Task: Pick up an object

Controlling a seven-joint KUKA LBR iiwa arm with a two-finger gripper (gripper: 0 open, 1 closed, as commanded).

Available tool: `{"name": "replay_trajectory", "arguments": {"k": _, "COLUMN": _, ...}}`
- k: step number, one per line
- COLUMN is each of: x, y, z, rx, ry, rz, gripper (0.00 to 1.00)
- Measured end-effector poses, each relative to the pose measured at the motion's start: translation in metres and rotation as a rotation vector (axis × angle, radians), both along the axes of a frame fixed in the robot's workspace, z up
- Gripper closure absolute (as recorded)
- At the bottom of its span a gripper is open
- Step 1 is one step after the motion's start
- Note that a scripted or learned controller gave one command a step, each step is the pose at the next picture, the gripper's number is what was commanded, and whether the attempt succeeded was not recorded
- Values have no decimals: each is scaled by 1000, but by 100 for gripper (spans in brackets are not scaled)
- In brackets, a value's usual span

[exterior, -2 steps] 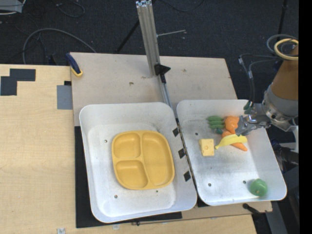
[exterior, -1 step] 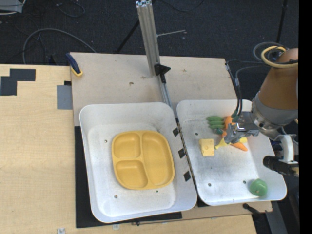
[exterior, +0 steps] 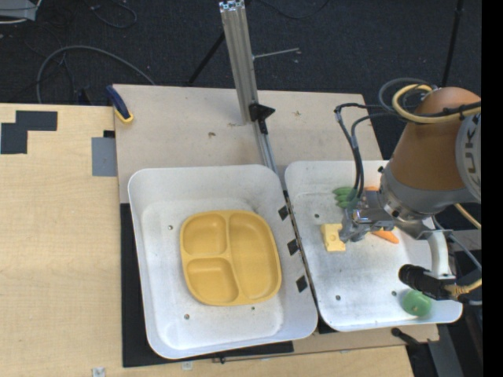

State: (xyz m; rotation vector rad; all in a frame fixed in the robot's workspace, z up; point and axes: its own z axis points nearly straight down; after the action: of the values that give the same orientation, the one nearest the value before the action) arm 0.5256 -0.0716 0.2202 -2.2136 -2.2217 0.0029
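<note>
Right now your grey arm with the orange band (exterior: 431, 151) is reaching into the right shallow white bin (exterior: 369, 297), its jaws (exterior: 355, 228) hanging just beside the small pale-yellow block (exterior: 334, 238). You are likely lining up the grasp; I cannot tell how the jaws stand. Next, you need a clean descent onto the block.

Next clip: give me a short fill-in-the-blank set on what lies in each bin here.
1. The yellow three-compartment plastic plate lies in the ____ white bin.
2. The pale yellow block lies in the ____ white bin.
3. The round object at that bin's near right corner is ____ in colour.

Missing words: left; right; green
</note>
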Motion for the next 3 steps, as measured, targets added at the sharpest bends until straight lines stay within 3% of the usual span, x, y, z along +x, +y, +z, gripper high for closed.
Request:
{"name": "replay_trajectory", "arguments": {"k": 1, "x": -20, "y": 56, "z": 3, "rx": 0, "ry": 1, "rz": 0, "gripper": 100}}
{"name": "replay_trajectory", "arguments": {"k": 3, "x": -32, "y": 148, "z": -2, "rx": -2, "ry": 2, "rz": 0, "gripper": 100}}
